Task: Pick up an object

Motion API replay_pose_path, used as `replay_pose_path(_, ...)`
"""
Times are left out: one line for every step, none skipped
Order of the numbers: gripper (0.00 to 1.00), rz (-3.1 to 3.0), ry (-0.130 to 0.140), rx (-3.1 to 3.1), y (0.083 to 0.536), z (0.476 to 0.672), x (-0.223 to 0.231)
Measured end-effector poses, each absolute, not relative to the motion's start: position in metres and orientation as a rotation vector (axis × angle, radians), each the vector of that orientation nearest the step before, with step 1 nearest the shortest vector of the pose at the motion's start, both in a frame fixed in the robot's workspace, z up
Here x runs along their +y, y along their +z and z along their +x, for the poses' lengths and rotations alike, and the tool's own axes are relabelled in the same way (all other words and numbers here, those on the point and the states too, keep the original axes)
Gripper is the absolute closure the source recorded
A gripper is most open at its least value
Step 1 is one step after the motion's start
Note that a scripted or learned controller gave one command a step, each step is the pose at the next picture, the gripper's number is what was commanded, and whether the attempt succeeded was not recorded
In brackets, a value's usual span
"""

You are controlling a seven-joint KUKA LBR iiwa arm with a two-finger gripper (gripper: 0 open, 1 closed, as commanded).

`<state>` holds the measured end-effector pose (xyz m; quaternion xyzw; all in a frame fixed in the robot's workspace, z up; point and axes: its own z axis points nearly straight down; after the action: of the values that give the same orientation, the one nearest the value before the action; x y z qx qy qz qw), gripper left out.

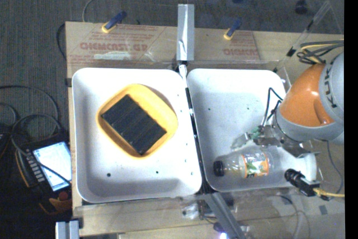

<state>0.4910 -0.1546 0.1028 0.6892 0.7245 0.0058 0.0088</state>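
The two bins (84, 176) look like smooth white plastic with a soft sheen. In the left one lies a yellow dish (162, 106) of glossy plastic, its dark insert (134, 124) matt and ribbed. The bottle (243, 165) in the right bin is clear, shiny plastic with a paper-like label and a dark cap. The arm's orange band (305, 101) is smooth and glossy — the worktop (112, 45) behind looks like bare, matt wood or board — and the floor (33, 19) is rough grey carpet.

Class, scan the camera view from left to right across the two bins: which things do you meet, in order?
Left white bin → yellow dish with a dark ribbed slab → right white bin → clear plastic bottle lying on its side → grey arm with orange band.
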Motion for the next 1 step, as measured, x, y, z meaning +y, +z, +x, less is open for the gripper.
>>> replay_pose_path(0.00,2.274,0.004,2.164,0.0949,0.4854,-0.1767)
